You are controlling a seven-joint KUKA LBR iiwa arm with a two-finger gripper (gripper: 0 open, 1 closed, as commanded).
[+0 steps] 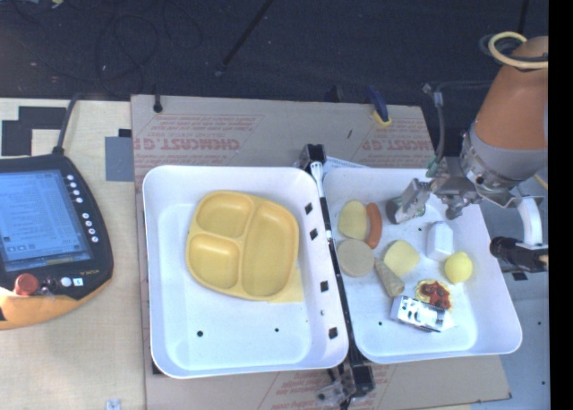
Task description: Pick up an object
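Observation:
The right white bin (504, 332) holds several small items: a pale yellow oval (353, 218), a red sausage shape (373, 225), a beige disc (355, 257), a yellow block (401, 258), a yellow lemon (457, 267), a white block (440, 240), a brownish cylinder (389, 281) and a printed packet (421, 313) with a red piece (435, 294) on it. My gripper (431, 206) hangs over the far part of this bin, open, nothing between its fingers. The white block lies just in front of it, the sausage to its left.
The left white bin (166, 310) holds a yellow divided plate (243, 243). A control pendant with a screen (45, 229) lies on the bench at far left. A black divider strip (327, 256) runs between the bins. Cardboard lies under both.

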